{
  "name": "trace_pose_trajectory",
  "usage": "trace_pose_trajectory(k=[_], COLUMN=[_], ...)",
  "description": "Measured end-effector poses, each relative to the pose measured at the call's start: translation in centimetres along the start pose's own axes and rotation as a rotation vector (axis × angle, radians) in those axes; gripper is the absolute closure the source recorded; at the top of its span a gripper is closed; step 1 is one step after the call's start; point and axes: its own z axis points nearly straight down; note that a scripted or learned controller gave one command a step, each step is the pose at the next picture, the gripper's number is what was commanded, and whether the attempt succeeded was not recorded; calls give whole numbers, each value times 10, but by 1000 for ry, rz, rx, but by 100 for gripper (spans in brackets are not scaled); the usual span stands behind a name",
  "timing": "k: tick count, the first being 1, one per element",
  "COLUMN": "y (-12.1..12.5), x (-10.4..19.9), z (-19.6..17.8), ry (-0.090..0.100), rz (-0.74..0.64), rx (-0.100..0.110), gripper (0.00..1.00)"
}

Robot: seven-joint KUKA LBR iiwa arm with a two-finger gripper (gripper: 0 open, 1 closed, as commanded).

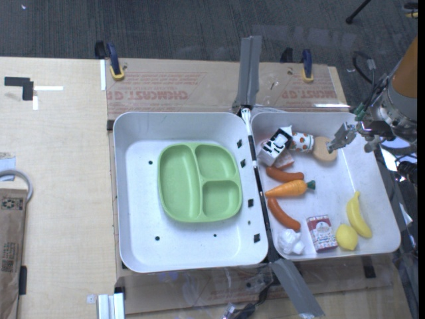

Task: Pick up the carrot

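Observation:
The carrot (287, 189), orange with a green stub at its right end, lies on its side in the middle of the right bin (380, 178). It sits between two red-orange sausages, one just above (284, 175) and one below (281, 212). My gripper (344, 138) hovers over the bin's upper right part, next to a tan round piece (323, 150). It is open, holds nothing, and stands well to the right of and above the carrot.
The right bin also holds a black-and-white toy (275, 145), a red-dotted white piece (303, 141), a banana (358, 214), a lemon (346, 236), a red box (321, 232) and a white crumpled thing (290, 242). The left bin (133, 205) bears a green divided plate (199, 181).

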Motion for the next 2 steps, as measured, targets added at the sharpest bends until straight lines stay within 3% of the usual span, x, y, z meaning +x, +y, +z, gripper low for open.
trace_pose_trajectory(k=[1,2], y=[-28,-4], x=[77,70], z=[105,130], ry=[1,0], rz=[-165,-159], rx=[1,-1], gripper=[0,0])
